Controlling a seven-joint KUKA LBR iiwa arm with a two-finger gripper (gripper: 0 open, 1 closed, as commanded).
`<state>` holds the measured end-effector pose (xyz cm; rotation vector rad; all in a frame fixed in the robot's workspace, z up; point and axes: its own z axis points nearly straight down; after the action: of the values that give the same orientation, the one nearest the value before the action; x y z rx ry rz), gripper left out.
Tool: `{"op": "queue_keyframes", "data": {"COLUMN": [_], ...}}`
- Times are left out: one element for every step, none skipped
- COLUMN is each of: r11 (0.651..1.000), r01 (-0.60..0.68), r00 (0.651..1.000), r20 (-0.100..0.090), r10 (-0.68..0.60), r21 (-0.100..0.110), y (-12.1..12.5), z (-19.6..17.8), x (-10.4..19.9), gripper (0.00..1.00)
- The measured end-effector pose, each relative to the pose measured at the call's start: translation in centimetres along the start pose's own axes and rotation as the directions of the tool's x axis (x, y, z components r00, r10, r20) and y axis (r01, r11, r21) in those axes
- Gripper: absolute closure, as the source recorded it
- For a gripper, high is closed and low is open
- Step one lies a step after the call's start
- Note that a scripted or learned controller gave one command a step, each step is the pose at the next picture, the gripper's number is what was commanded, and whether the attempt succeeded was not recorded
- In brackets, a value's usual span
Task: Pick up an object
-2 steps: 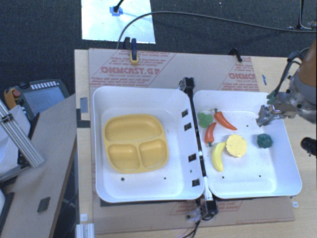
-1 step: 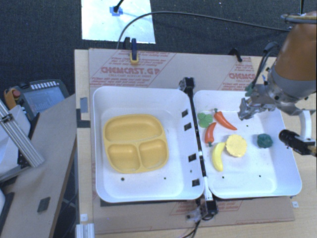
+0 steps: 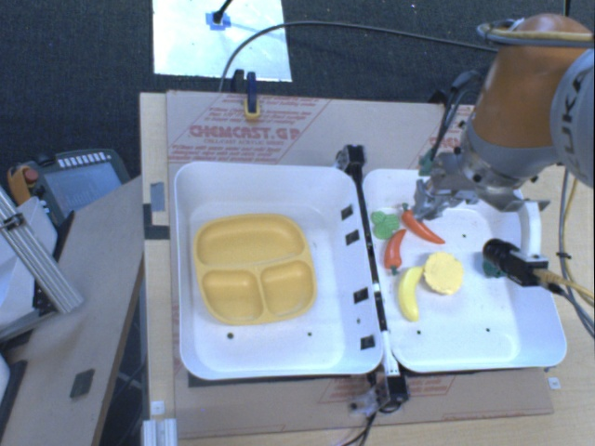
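I take the banana point(image 3: 407, 293) as my reference; it lies in the right bin point(image 3: 521, 347), close to the wall shared with the left bin point(image 3: 191, 342). Just beside the banana on its right sits a round yellow lump point(image 3: 443, 273), near it or perhaps touching; I cannot tell which. Just above the banana's far tip is a red pepper point(image 3: 396, 247), standing almost in line with it. Farther up from the banana and slightly right lies an orange carrot point(image 3: 424, 229), slanted. A small green piece point(image 3: 383, 221) sits beyond the pepper, up and a little left of the banana.

The gripper point(image 3: 423, 201) is above the banana in my view, down at the far end of the carrot. From this angle I cannot tell whether it is open or closed, nor whether it touches the carrot.

Well to the left of the banana, in the other bin, a yellow divided tray point(image 3: 253, 268) lies flat.
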<state>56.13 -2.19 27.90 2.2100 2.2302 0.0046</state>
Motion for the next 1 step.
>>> {"op": "queue_keyframes", "data": {"r11": [1.000], "r01": [0.001], "r00": [1.000], "r20": [-0.001], "r10": [-0.001], "r21": [0.001], "y": [1.07], "z": [0.32], "x": [5.77], "gripper": [1.00]}}
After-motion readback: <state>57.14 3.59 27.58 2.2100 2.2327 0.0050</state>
